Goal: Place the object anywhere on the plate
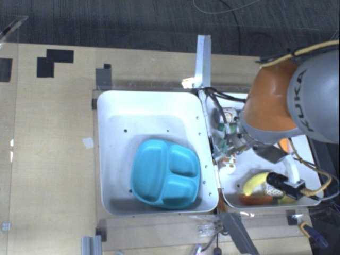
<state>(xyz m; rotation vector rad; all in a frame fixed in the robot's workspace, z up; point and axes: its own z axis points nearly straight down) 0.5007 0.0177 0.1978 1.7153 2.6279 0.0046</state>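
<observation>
- Gripper low at right bin's left wall; finger state: cannot tell
- Banana lies near-right of it, long axis slanting
- Blue plate in left bin, well left

The plate looks like smooth turquoise plastic with a soft sheen, and both bins look like white moulded plastic, smooth and faintly glossy along their rims. The tabletop has a pale, matt wood-like face, while the floor strip beyond its far edge looks like dark ribbed carpet. The arm has a glossy orange band and a smooth grey satin shell.
</observation>
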